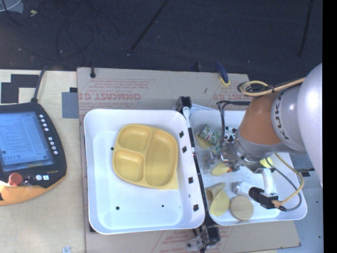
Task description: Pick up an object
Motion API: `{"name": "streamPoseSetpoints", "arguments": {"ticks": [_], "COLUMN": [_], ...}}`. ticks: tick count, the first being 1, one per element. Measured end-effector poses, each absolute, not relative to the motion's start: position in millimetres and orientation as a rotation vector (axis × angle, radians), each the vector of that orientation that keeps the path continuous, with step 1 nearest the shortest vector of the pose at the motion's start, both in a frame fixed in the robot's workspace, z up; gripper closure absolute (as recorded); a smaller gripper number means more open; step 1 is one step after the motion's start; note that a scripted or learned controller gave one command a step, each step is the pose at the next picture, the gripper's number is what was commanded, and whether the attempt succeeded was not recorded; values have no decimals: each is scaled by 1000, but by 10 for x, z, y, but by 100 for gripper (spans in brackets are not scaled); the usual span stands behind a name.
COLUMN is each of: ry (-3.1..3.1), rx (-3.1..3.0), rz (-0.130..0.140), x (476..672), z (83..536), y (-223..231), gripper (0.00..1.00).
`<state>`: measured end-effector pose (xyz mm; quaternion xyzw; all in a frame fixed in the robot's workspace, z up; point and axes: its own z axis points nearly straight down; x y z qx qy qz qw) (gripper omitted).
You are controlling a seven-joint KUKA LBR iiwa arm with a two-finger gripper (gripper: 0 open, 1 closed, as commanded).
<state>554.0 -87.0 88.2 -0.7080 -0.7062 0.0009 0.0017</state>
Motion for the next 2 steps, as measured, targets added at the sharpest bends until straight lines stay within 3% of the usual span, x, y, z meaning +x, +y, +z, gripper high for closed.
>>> {"name": "streamPoseSetpoints", "arguments": {"ticks": [1,2], "ry": [-2217,-2230], "rx": [-2220,-2212], "rz": [0,-8], "x": [5569,5327], "z": [989,1925], "y": [-872,16], "gripper": [100,100]}}
